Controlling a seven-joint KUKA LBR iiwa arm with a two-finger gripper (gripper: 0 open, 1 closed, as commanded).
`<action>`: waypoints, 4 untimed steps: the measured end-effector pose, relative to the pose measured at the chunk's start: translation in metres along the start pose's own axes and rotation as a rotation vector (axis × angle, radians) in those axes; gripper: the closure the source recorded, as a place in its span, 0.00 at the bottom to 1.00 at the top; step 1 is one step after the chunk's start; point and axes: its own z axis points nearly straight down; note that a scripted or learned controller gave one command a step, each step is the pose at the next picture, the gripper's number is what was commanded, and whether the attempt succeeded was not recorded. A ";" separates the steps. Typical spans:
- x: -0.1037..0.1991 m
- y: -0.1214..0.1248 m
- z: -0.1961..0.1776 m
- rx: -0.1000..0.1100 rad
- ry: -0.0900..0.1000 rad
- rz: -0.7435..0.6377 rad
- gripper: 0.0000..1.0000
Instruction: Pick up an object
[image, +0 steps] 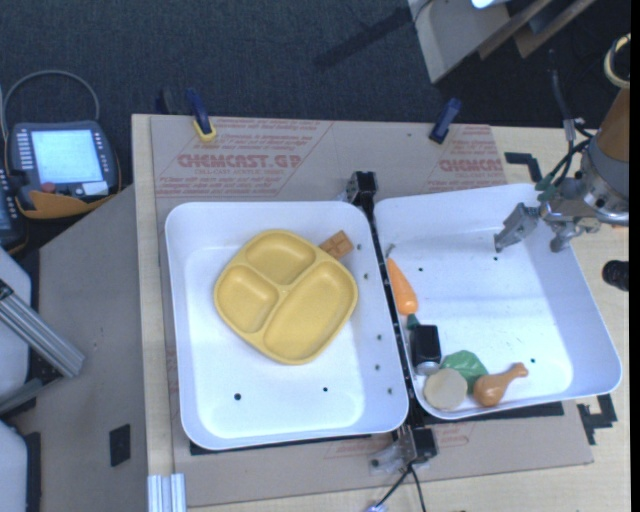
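White right bin (560, 330), gripper (540, 228) hovering above

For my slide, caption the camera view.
Pincer hovers above the right bin; yellow divided plate fills the left bin.

Red print "CHEMCAST" on cardboard sheet (300, 150) under bins, twice; smaller lines below illegible.

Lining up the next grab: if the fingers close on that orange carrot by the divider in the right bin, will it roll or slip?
The carrot looks rounded and tapered, so it may roll sideways or squirt toward its thin end. Its surface looks smooth, like plastic, so probably stiff, light and rather slippery. It lies close against the right bin wall, which may crowd one finger.
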 end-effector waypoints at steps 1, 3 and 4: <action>0.001 0.003 -0.008 -0.014 -0.003 -0.004 0.00; 0.003 0.004 0.108 -0.008 -0.001 -0.003 0.00; 0.001 0.007 0.142 -0.018 -0.006 -0.002 0.00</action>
